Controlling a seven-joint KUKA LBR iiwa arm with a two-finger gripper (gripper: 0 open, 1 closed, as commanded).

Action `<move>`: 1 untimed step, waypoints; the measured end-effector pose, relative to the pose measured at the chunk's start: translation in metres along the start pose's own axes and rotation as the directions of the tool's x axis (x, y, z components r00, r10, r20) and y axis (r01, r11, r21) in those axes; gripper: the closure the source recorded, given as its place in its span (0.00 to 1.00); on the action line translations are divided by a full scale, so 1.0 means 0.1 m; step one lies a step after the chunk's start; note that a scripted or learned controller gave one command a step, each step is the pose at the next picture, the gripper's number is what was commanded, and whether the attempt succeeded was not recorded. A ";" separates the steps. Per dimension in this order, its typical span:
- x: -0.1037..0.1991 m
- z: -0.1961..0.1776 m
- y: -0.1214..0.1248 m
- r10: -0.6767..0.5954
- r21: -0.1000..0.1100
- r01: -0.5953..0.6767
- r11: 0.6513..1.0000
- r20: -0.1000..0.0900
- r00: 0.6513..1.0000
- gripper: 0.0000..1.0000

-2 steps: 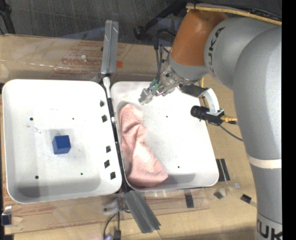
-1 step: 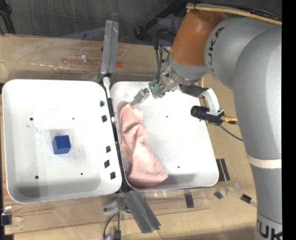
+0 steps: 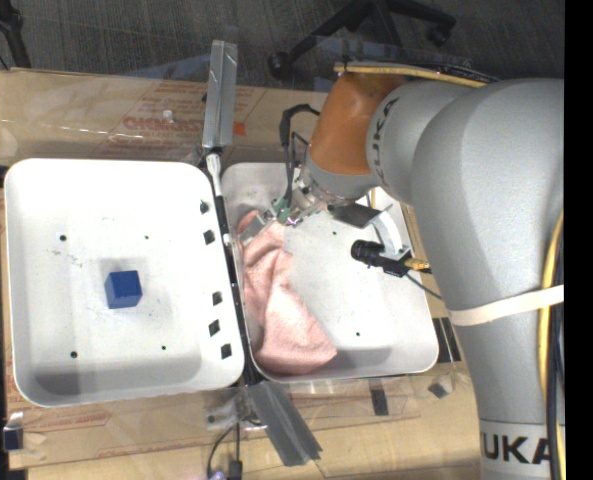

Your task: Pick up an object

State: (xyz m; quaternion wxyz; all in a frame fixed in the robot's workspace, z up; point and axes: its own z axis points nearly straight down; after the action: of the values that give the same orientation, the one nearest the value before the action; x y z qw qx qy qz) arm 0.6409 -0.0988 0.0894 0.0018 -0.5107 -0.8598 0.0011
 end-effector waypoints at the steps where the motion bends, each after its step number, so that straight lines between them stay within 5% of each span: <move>1: 0.00 -0.08 0.00 -0.003 0.003 0.003 1.000 -0.002 1.000 1.00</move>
State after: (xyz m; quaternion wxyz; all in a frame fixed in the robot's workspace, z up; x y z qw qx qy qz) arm 0.6410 -0.0983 0.0972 0.0035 -0.5092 -0.8607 0.0019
